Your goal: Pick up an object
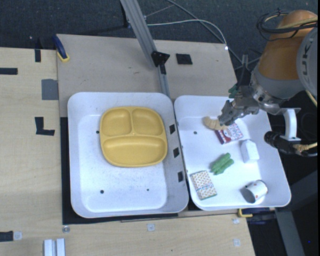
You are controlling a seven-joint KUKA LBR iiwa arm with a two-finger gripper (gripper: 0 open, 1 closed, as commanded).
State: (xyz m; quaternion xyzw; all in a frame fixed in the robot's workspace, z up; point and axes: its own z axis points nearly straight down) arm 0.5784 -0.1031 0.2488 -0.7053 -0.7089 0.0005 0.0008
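Over the right bin [272,193], tool [228,119] lowered near the upper rim, finger state impossible to tell. Directly beneath and at its 9 o'clock, a tan curved piece [212,124]; at 6 o'clock, touching, a red-and-white packet [230,134]. Farther toward 6 o'clock, a green toy [222,164]. In the left bin [80,196], a yellow divided plate [133,136].

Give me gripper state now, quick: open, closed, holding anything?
gripper: low in the right bin, over the tan object and the red-and-white packet; open or closed cannot be told, and no grasp is visible.
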